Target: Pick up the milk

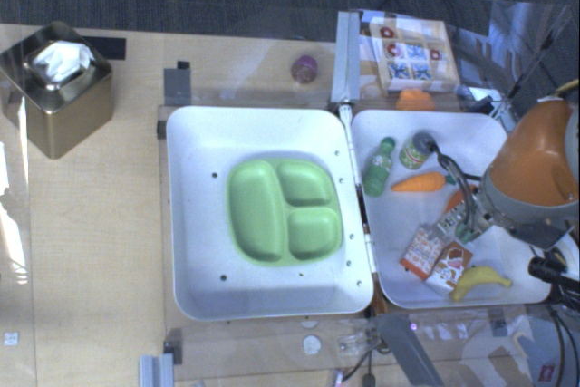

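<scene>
At the far left you have a brass box [62, 91] with crumpled white tissue in its top, standing on the bench [100, 267] well apart from the left bin [190, 285]. That left bin is your landmark: inside it, near its middle, lies a green tray [284, 211] with three compartments. Behind the bin, on the bench near its far right corner, sits a small purple ball [304, 69]. Just beside the left bin, on its right, is the right bin [391, 285], their rims touching along the middle. In it, nearest the shared rim, lies a green bottle [378, 166], with a small can [416, 151] beside it and a carrot [419, 184] lying crosswise a little nearer you. The milk [436, 258] (a pair of orange-and-white cartons lying flat, side by side) is in the near part of the right bin, farther from the left bin than the bottle, with a banana [478, 281] touching its right side. The gripper [462, 222] hangs just above the milk's far edge, and you cannot tell whether its claw is apart or together. Behind the right bin rests a picture box [408, 50].
</scene>
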